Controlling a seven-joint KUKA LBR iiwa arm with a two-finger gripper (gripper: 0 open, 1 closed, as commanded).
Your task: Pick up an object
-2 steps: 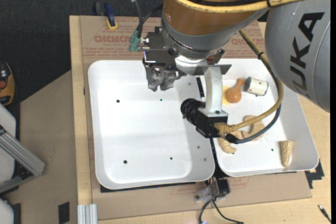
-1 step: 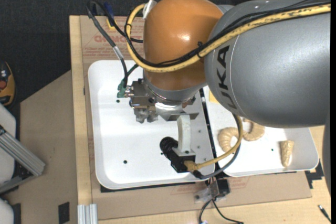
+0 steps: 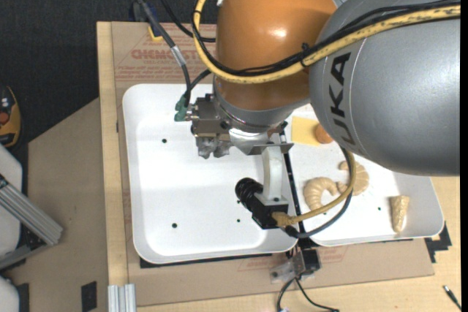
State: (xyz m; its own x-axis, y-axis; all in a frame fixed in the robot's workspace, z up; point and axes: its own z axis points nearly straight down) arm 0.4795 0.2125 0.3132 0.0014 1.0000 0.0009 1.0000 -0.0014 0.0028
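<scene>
Arm (image 3: 351, 84): over the left bin (image 3: 157, 179). Gripper (image 3: 212, 146): near that bin's far edge; grip state cannot be told. Right bin (image 3: 420, 219): croissant-shaped object (image 3: 322, 190) mid-floor; tan ridged object (image 3: 399, 212) near right edge; yellow piece (image 3: 306, 131) at far edge.

My bench (image 3: 110, 157): brown board top, red lettering at the far edge. Two white bins (image 3: 168, 193) sit on it, side by side.
</scene>
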